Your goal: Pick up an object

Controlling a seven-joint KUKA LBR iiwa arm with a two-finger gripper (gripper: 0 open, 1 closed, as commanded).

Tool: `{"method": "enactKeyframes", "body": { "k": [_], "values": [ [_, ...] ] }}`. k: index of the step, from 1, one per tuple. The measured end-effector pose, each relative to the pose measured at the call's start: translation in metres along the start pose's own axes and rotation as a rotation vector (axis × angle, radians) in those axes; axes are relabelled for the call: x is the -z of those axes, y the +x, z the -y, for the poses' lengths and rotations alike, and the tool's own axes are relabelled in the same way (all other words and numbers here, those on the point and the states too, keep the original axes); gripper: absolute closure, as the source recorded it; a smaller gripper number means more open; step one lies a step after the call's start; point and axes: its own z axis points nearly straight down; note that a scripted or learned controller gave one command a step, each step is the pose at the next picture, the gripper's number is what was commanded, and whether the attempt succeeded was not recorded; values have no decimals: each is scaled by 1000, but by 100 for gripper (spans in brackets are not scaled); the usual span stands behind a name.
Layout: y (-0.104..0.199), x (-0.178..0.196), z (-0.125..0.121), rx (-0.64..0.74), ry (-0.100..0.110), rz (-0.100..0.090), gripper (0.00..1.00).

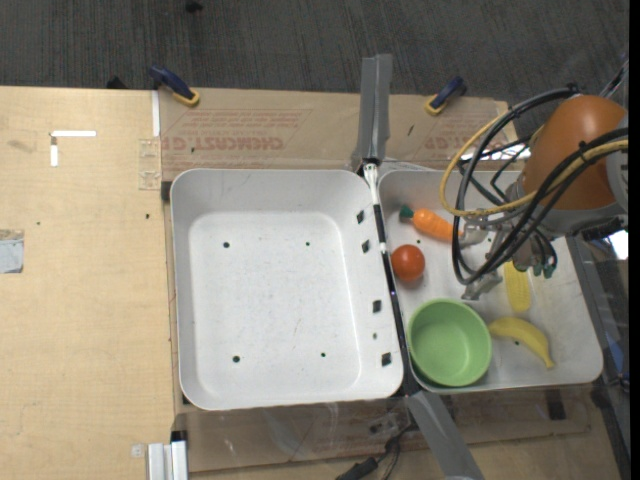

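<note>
While I watch from the fixed overhead camera, the grey arm with its orange band (578, 148) reaches in from the right and hangs over the right-hand shallow white bin (585, 360), with black and yellow cables looping around the wrist. Its two-finger gripper (484, 283) sits low in the middle of that bin, but cables and shadow hide the tip, so I cannot tell whether it is wide, narrow or holding anything; nothing shows as gripped.

All the candidates lie in the right bin. A small orange carrot with a green top (432, 224) rests near the back left corner, and a round red tomato-like ball (407, 262) sits just in front of it, close to the divider. A light green plastic bowl (451, 342) fills the front left corner. A pale yellow corn-like piece (517, 288) lies just beside the gripper on its right, and a curved yellow banana (527, 339) lies in front of that, near the bowl. The left-hand white bin (270, 188) holds nothing I could pick.

My judgement is that the yellow piece beside the tool is the nearest target. To do this well I would centre over its narrow width, turn the wrist across its long axis, descend without nudging the bowl or banana, close firmly, then lift straight up.
</note>
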Motion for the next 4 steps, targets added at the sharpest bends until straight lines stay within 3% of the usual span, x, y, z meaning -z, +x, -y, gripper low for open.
{"method": "enactKeyframes", "body": {
  "k": [1,2,3,4],
  "values": [
    [-17,0,-54,-213,-1,0,0],
    [51,84,18,-182,1,-1,0],
    [104,7,-27,113,2,20,0],
    [23,0,-31,-92,-1,-1,0]
  ]
}}
